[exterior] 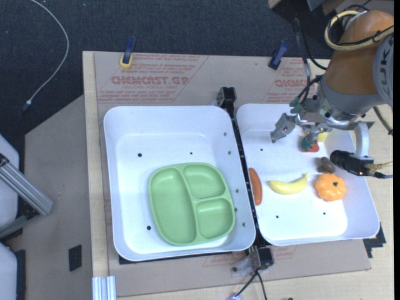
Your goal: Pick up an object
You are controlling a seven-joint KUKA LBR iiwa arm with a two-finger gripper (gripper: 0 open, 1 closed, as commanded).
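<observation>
A robotics lab — clamped board (187, 74), two white bins (125, 167), loose cables (44, 17).

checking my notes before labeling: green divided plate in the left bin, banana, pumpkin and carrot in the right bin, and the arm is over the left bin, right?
Not quite: the camera view shows the arm and its gripper over the right bin, not the left bin. The green divided plate, banana, pumpkin and carrot are as you said.

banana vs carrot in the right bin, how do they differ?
The banana is yellow; the carrot is orange-red. The banana is curved and lies across the bin floor; the carrot is straight and lies along the bin's left wall. The banana sits nearer the small pumpkin. Both lie flat in the right bin, untouched.
</observation>
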